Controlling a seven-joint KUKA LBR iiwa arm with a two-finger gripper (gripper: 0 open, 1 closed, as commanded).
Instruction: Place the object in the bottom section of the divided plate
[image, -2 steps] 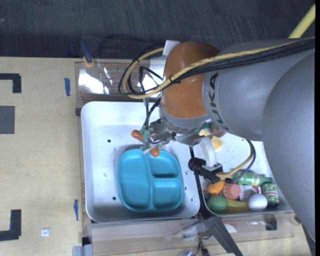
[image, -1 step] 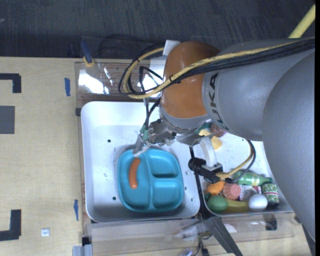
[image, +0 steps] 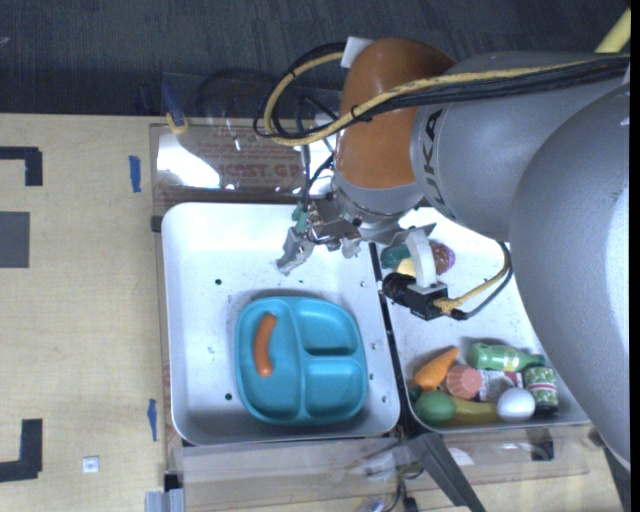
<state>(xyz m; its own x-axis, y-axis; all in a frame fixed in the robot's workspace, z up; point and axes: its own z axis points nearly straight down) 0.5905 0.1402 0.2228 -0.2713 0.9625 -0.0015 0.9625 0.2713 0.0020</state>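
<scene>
Where it lies, the sausage (image: 264, 345) looks orange — slim, slightly curved.

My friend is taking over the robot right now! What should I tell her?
Gripper: hovering over the left bin, above the blue divided plate; nothing seen between its fingers, open or shut unclear.
Job's things: an orange sausage-like toy lies in the plate's long left section. The two smaller sections on the right hold nothing.
Other toy food, including a carrot, a green vegetable and a white egg, sits in the right bin.
Done: one item is on the plate; whether that section counts as the bottom one is unclear from here.
Left: check that.
</scene>
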